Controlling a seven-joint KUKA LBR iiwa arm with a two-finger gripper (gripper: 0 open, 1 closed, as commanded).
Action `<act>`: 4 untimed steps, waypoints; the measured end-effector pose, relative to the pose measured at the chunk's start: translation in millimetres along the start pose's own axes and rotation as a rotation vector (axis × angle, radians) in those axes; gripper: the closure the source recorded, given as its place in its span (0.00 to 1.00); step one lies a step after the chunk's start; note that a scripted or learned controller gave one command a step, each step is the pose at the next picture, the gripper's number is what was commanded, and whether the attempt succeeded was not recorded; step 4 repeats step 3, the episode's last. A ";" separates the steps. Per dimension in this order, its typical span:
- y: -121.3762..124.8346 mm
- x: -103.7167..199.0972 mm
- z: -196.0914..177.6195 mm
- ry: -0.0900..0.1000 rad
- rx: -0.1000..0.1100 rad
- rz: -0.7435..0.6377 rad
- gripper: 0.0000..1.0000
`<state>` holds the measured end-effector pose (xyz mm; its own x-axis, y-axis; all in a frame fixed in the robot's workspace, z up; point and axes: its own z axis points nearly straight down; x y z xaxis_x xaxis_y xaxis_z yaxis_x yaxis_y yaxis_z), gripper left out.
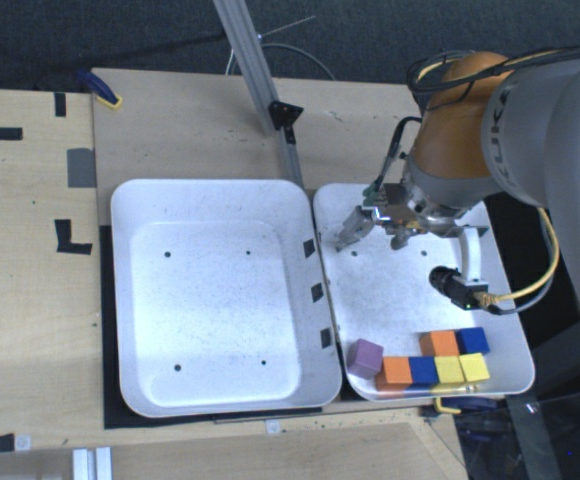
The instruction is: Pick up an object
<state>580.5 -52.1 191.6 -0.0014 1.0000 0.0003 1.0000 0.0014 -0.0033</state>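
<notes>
2 orange blocks [438,344], 2 blue, 2 yellow.

Hand [355,230] low, wrist bent leftward.

Small coloured blocks lie clustered at the lower right of the frame, along the near edge of the right bin [490,268]. A purple block [367,356] sits leftmost, slightly turned and a little apart from the rest. Beside it run an orange block [397,370], a blue block [423,370] and two yellow blocks [461,369], touching. Behind these sit another orange block [438,343] and another blue block [472,340].
</notes>
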 end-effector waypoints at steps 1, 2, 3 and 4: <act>-25.9 7.7 0.1 -0.001 0.001 0.002 0.00; -40.5 61.8 0.3 0.002 0.000 -0.004 0.00; -81.9 147.7 0.6 0.002 0.002 -0.008 0.00; -81.9 147.7 0.6 0.002 0.002 -0.008 0.00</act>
